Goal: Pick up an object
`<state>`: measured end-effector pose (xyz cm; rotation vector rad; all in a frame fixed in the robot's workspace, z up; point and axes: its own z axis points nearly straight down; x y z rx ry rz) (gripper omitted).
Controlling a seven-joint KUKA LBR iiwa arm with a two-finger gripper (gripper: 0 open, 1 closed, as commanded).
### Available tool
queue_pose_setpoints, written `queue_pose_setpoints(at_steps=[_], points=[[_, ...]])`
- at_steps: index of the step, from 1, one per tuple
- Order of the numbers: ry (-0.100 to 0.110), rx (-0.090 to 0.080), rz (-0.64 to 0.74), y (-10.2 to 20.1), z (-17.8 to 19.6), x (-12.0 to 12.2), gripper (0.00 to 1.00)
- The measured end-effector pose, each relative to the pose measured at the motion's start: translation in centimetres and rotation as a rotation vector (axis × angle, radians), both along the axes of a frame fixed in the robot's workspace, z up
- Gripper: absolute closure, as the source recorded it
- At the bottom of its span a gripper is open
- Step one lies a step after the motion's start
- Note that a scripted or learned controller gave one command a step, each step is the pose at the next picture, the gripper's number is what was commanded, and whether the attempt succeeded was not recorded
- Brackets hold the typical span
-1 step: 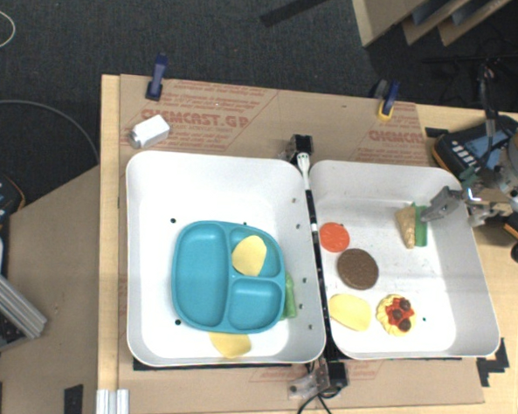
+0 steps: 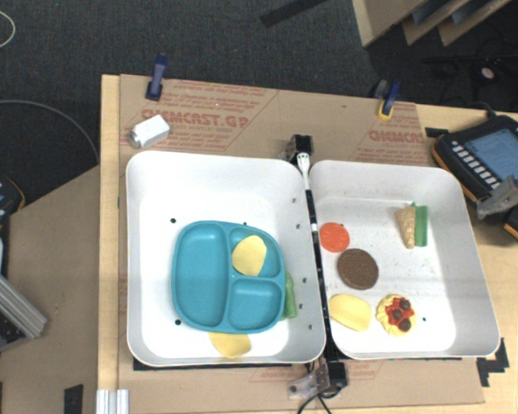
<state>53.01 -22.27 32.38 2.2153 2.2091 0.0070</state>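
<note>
Where the left bin [image 2: 143,238] holds a teal tray [image 2: 206,277] with a yellow piece [image 2: 249,255], right bin [image 2: 452,200] with orange disc [image 2: 333,237], brown cookie [image 2: 358,268], mini pizza [image 2: 396,314], jaws' state impossible to tell

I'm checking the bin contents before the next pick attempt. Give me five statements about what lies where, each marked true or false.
1. The blue divided plate lies in the left bin. True.
2. A yellow piece rests in one of the plate's compartments. True.
3. The brown round disc lies in the left bin. False: it lies in the right bin, just below the orange disc.
4. The green stick lies on the blue plate. False: it lies in the right bin beside a tan piece.
5. The small pizza-like piece lies near the right bin's front edge. True.
</note>
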Motion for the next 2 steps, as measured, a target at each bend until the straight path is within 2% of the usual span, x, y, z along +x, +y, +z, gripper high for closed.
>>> queue_pose_setpoints(at_steps=[1,2], points=[[0.026,0.014,0.004,5.9,-11.3,-5.5,0.0],[0.023,0.011,0.006,10.0,-21.7,-5.3,0.0]])
